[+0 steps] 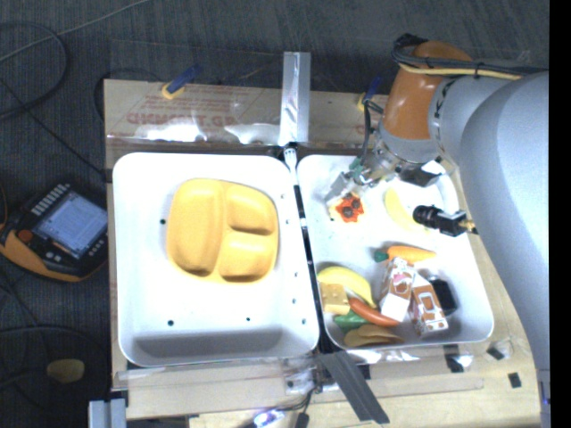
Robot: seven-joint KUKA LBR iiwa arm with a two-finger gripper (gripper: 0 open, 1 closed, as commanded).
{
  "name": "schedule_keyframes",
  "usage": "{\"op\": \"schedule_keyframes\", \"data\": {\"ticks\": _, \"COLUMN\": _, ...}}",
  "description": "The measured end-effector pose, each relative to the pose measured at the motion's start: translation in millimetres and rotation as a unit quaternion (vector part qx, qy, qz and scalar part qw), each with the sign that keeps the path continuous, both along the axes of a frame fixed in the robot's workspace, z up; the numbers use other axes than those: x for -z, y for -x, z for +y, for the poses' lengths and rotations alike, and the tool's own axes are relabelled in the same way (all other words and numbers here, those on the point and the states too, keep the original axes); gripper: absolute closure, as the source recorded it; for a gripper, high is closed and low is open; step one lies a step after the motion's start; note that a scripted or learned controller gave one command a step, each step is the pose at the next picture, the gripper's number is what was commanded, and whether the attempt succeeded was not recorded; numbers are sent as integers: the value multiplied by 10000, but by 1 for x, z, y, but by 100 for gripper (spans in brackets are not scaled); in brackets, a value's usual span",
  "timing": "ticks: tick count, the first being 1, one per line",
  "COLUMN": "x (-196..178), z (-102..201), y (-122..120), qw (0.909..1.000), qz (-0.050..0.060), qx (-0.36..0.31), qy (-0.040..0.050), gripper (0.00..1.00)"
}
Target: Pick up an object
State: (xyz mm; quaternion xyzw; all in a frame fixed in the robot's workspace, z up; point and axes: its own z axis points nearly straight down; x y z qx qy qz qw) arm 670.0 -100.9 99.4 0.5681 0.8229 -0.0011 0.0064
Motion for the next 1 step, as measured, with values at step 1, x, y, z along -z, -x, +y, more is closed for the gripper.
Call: {"op": "schedule_keyframes", "data": {"ticks": 1, "x": -89, "z": 49, "y": 22, "qw": 9950, "qz": 49, "qx": 1001, "qy": -35, "gripper": 100}}
